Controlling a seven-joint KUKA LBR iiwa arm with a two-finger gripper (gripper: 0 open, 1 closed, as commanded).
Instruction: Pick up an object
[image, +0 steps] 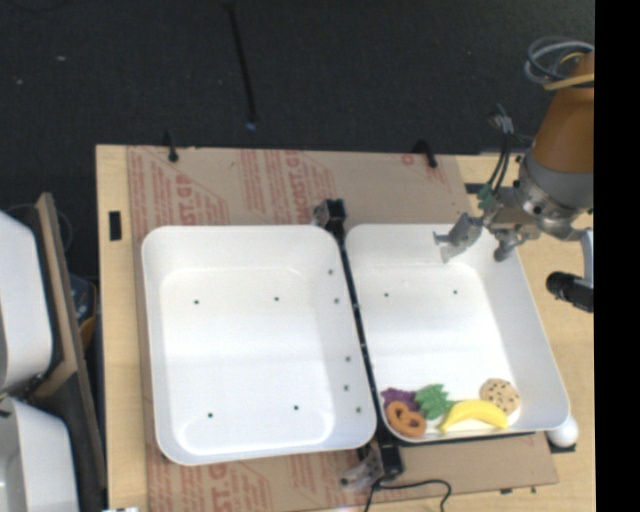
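Several toy foods lie along the front edge of the right bin (440, 320): a yellow banana (472, 416), a round cookie (500, 396), a green leafy piece (434, 400), purple grapes (397, 397) and an orange pretzel (406, 422). My gripper (478, 242) hangs over the bin's far right corner, far from the foods. Its two fingers are spread apart and it is open, with nothing between them.
The left bin (250, 330) sits beside the right one, joined by a black clamp (331, 213) at the back. Both rest on a cardboard sheet (230, 190). The arm's orange band (565, 125) stands above the right rim.
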